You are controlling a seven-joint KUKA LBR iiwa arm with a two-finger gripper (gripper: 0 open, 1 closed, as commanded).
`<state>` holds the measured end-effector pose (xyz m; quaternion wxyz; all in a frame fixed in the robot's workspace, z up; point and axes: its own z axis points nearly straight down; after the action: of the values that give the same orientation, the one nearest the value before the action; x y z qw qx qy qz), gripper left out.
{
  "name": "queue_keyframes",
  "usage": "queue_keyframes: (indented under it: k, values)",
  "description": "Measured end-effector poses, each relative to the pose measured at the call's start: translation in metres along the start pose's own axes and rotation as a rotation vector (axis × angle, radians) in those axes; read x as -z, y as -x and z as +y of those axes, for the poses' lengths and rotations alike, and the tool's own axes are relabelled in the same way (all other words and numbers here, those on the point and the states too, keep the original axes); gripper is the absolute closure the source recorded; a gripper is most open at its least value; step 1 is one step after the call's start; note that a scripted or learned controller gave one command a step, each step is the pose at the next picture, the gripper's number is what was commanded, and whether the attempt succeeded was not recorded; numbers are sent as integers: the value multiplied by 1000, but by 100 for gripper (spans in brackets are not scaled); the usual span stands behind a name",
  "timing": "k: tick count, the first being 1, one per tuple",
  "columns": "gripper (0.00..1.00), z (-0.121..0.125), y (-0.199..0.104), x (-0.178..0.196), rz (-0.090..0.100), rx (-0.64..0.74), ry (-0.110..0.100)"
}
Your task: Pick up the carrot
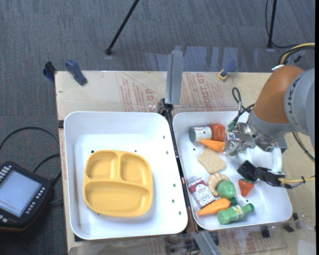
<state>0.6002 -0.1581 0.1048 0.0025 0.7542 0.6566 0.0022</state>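
Two carrots lie in the right bin (279, 206). A small orange carrot (212, 145) rests near the bin's back, between a silver can (200, 134) and a beige cracker (211, 162). A larger carrot (213, 206) with a green end lies near the front wall. My gripper (233, 144) hangs low over the bin, right beside the small carrot's right end. Its tip looks to touch or nearly touch that end. The wrist body hides how the gripper meets the carrot.
The right bin also holds a red pepper (218, 131), a red packet (201, 192), a pastry (219, 180), a green ball (226, 189), a strawberry (245, 187) and a green bottle (235, 213). A yellow divided plate (118, 183) sits in the left bin (74, 142).
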Motion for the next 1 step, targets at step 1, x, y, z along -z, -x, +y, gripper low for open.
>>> queue_keyframes:
  k: [1]
  values:
    - [100,28,-66,111,1,-157,-3]
